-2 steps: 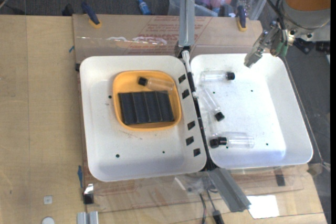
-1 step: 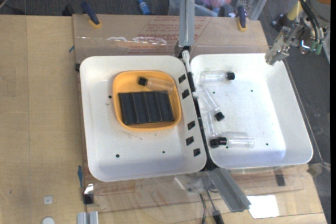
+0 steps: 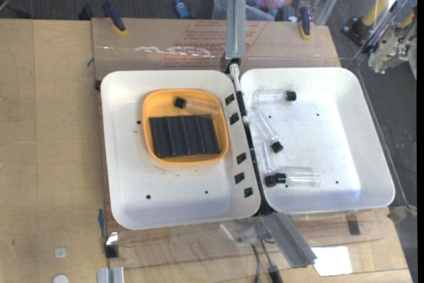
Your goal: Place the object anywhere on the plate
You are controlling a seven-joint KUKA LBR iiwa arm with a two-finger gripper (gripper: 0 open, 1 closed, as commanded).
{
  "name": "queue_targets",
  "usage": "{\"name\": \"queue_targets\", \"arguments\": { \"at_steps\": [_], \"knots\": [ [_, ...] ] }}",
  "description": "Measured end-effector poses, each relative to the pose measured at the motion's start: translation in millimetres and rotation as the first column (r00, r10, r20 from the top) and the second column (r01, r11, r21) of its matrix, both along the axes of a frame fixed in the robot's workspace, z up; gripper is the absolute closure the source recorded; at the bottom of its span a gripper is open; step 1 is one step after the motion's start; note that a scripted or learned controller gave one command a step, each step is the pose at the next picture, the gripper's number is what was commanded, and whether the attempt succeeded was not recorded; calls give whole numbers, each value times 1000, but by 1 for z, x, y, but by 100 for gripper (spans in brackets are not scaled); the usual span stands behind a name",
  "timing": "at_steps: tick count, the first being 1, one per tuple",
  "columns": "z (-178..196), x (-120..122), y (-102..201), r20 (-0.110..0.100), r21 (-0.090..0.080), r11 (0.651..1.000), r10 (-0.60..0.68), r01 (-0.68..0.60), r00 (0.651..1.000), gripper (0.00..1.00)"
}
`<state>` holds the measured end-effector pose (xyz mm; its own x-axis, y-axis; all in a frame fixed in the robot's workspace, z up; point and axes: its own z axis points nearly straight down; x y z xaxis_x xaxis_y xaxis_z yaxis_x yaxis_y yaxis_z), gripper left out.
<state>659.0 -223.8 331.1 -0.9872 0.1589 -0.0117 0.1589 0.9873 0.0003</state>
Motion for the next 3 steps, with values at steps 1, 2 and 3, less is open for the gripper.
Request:
{"name": "queue_targets", "arguments": {
  "at_steps": [1,2,3],
  "knots": [
    [107,-31,1,1,-3,963,270,-270,963,100],
    [107,-62,1,-6,-1,826,564,-564,826,100],
    [106,-62,1,-6,-1,826,564,-564,826,0]
  ]
}}
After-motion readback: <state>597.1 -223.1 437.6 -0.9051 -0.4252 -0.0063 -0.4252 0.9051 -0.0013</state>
